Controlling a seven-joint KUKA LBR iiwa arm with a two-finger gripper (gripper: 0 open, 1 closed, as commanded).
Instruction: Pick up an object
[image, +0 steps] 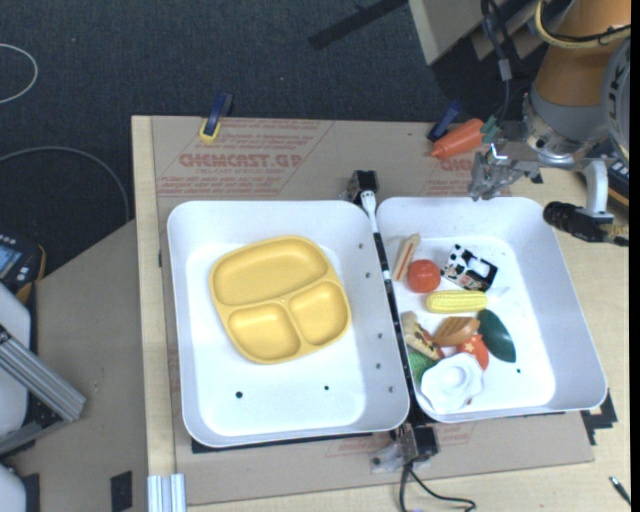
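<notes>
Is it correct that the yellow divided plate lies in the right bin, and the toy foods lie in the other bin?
Not quite. The camera view shows the yellow divided plate in the left bin; the toy foods lie in the right bin.

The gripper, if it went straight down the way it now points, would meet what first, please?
Most likely the far rim of the right bin, or the bench just behind it; the gripper hangs over that edge, and depth is unclear.

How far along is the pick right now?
Nothing looks picked: the corn cob, tomato and fried egg all lie in the right bin. The gripper hangs above that bin's far rim, with nothing visibly held. Descent, grasp and lift remain.
</notes>
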